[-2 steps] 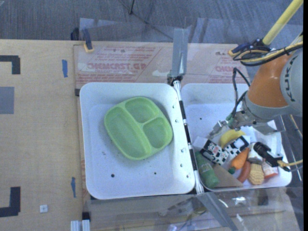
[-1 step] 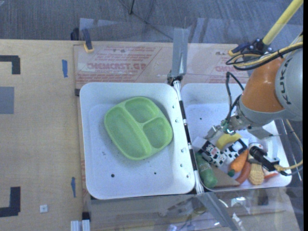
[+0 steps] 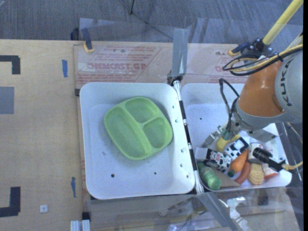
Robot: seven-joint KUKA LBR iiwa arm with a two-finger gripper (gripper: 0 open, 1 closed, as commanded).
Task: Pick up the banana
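We cannot tell the two-finger gripper's (image 3: 222, 137) state over the small yellow curved banana (image 3: 224, 142) (crowded toys risk a mis-grab).

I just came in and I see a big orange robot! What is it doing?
The robot arm is reaching down into the right bin, where a pile of toy food sits in the near corner. It is meant to pick up the banana, the yellow thing right under its gripper. I can't tell if it has grabbed it yet. A carrot and a green vegetable lie nearby. The left bin holds a green divided plate.
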